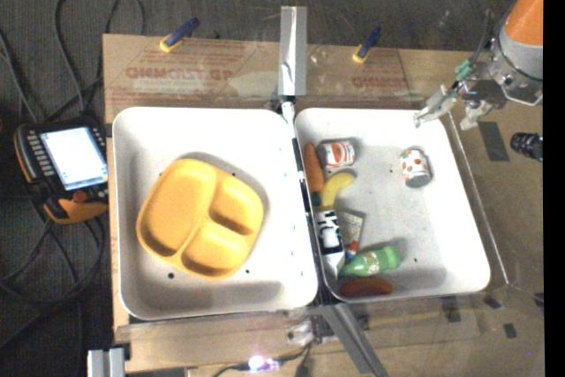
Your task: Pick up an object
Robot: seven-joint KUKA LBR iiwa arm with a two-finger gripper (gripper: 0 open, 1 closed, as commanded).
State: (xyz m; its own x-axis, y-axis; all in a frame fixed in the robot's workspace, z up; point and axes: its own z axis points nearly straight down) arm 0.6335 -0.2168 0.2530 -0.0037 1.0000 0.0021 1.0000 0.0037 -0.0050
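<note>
The gripper (448,101) is hanging at the upper right of the frame, over the top right corner of the right bin (472,216). Its fingers are standing apart and holding nothing. A small spotted cup (415,166) is lying in the bin just below and left of the gripper, not touching it. A can (336,154), a banana (337,186) and a green bottle (372,261) are sitting farther left. A yellow tray (201,216) is resting in the left bin (132,278).

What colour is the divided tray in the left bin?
Yellow-orange, plain with no pattern; the divided tray shows clearly in the camera view.
</note>
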